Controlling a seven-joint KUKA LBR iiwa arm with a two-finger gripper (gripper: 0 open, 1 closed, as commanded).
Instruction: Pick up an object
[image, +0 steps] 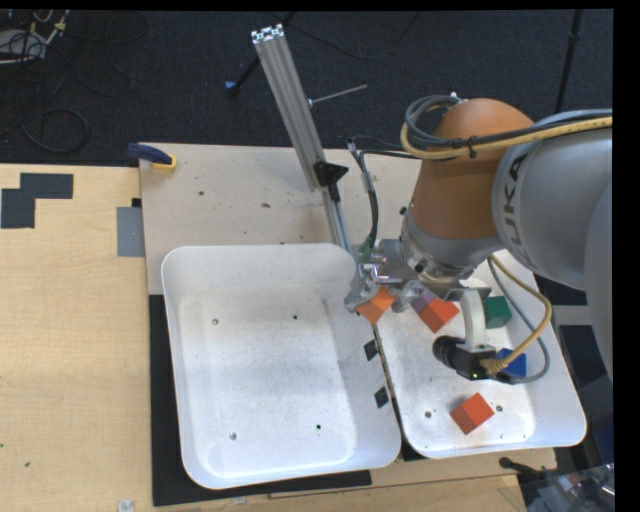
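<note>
My gripper (379, 298) hangs over the left edge of the right bin (545, 425), close to the ridge between the two bins. A small orange block (377, 305) sits between its silver fingers (356, 300), and the gripper is shut on it. The orange-banded wrist rises above and to the right, hiding part of the bin behind it. Loose in the right bin lie a red-orange block (437, 315), another orange block (472, 411), a green block (497, 311) and a blue piece (512, 366).
The left bin (190, 300) is a wide white tray beside the gripper. A slanted aluminium bar (295, 110) stands behind the bins, its foot near the gripper. Cables (520, 345) and a black part (455, 352) hang from the wrist over the right bin.
</note>
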